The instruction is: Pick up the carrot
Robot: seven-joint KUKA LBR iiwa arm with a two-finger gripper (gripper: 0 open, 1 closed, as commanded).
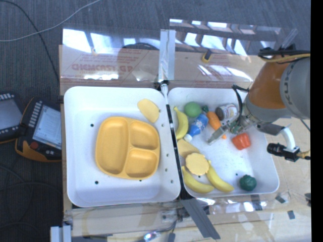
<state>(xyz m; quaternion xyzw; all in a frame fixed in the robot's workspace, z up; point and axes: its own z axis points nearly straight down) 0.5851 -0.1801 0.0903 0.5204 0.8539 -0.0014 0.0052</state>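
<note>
Above the right-hand bin, the grey arm with its orange band is seen reaching in from the right, its gripper lowered among a crowd of toy foods. The carrot, a short orange piece, is seen lying near the bin's upper middle, just beside a blue bottle and a green round fruit, with a small metal can close on its other side. Whether the fingers are spread or closed cannot be told, since they are blurred against the clutter, and nothing can be confirmed as held between them.

Trouble is judged most likely to come from the crowding. The carrot is hemmed in by the bottle and the can, so a neighbour could be caught or knocked aside instead of the target being taken. A red pepper-like piece is placed just beside the gripper, and its orange-red colour could be mistaken for the carrot. A carrot lying flat could also be rolled away if it is pinched off-centre. Bananas, a yellow round slice and a dark green piece are spread lower in the same bin, well apart from the carrot. A yellow divided plate and a pale slice are seen in the left bin, away from the work.
</note>
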